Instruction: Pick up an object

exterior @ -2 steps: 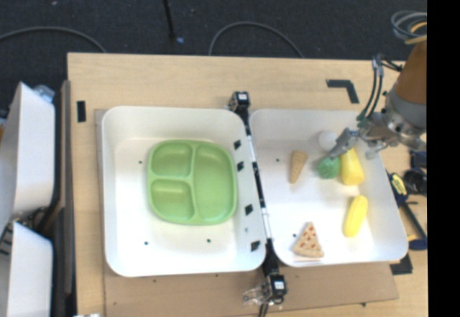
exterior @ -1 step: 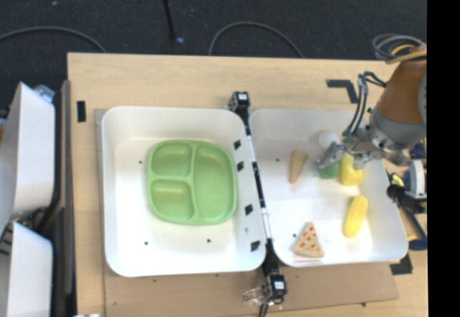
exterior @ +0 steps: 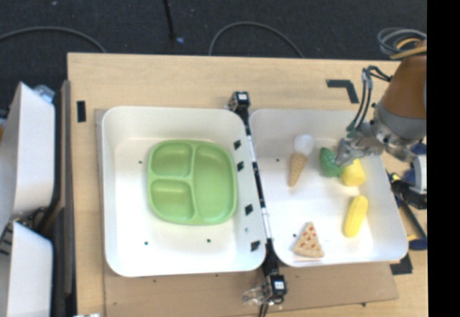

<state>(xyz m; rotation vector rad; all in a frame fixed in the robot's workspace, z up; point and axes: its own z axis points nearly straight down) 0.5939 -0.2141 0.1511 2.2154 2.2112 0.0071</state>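
Note:
The right bin [exterior: 374, 254] holds an ice cream cone toy [exterior: 298, 162], a pizza slice toy [exterior: 308, 240], a yellow corn-like toy [exterior: 355, 215], a round yellow toy [exterior: 353, 175] and a green toy [exterior: 329, 162]. My gripper [exterior: 347, 154] comes in from the right and hangs low over the green toy and the round yellow toy. It partly covers both. I cannot make out whether anything sits between its fingers.
The left bin [exterior: 122, 236] holds a green sectioned plate [exterior: 192, 181]. A divider with black clips [exterior: 253, 186] runs between the two bins. Cables and brackets lie at the bench's right edge [exterior: 402, 193]. White boxes stand at the far left [exterior: 29, 157].

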